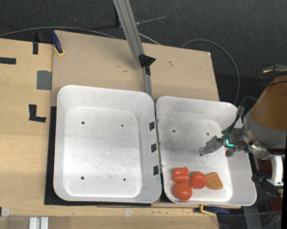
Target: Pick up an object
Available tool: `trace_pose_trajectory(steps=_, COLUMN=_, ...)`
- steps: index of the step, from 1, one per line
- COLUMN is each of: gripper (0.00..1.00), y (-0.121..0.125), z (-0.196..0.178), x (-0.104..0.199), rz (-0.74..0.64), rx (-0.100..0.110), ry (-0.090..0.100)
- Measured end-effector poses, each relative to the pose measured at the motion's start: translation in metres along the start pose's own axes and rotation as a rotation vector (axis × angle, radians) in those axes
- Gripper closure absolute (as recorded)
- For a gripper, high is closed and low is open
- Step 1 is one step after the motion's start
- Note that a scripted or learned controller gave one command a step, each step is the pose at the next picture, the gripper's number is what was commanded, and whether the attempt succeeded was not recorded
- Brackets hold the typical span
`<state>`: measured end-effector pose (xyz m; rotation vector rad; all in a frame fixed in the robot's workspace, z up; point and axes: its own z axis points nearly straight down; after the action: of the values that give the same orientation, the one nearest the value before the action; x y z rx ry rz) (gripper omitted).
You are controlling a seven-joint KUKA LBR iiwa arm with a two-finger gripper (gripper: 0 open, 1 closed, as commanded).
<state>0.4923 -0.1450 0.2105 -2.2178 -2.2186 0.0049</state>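
Your gripper (pixel 209 147) sits over the right bin (pixel 193 107), roughly at mid-height of its floor and toward its right side, pointing left from the grey arm (pixel 268 120). From this slant you cannot tell how far it is open, and nothing shows in its grasp.

What you want lies toward the near edge of that same bin, below the gripper in the view and slightly left of it. There are 3 red round objects (pixel 183 182) clustered there, touching one another: 2 side by side and 1 just in front of them, against the bin's near wall. An orange-tan piece (pixel 214 181) sits just to the right of the cluster, touching it, nearly straight below the gripper. None of the 4 has a marked long axis.

The left bin (pixel 105 94) has only specks and 4 small dark dots on its floor. Both bins rest on the table (pixel 15 127).
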Motion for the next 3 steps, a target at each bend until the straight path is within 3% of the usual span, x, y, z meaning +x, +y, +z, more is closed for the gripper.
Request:
trace_pose_trajectory(steps=1, gripper=0.0, y=0.001, z=-0.002, x=0.0, rz=-0.001, rx=-0.003, ry=0.0)
trace_pose_trajectory(steps=3, gripper=0.0, y=0.0, z=0.116, x=-0.002, rz=0.0, rx=0.002, ry=0.0)
